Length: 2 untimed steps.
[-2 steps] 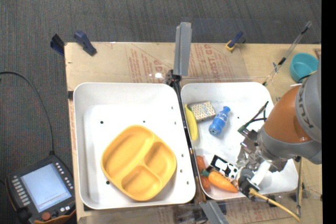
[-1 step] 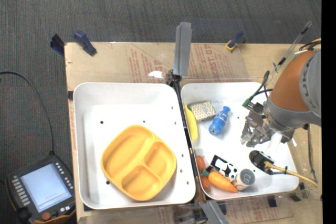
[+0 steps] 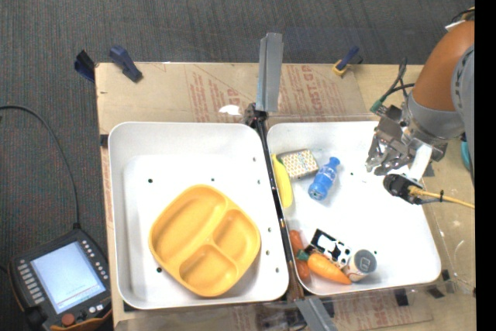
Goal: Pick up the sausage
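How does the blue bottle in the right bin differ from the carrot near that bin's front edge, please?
The blue bottle is blue with a pale cap; the carrot is orange. The bottle lies alone on bare bin floor toward the middle of the right bin; the carrot sits crowded among other items at the front. The bottle points up-right, the carrot lies nearly crosswise. Both lie on their sides in the same bin.
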### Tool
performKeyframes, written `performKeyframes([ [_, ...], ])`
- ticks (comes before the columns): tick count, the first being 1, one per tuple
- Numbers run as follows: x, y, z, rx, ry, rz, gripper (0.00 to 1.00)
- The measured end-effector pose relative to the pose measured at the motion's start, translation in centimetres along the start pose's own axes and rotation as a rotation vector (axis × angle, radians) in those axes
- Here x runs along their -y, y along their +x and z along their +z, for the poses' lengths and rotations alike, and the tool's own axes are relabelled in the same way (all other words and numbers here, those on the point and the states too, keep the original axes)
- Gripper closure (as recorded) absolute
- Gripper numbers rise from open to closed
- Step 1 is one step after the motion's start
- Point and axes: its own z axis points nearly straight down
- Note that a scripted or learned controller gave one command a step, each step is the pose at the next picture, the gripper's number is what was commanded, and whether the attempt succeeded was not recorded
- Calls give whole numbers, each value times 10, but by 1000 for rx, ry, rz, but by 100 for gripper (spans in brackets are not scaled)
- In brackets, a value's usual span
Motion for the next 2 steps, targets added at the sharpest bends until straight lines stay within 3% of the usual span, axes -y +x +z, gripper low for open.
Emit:
performKeyframes([
  [1, -14, -7, -65, 1, 0, 124, 100],
  [2, -11, -11, 3, 2, 3, 356, 100],
])
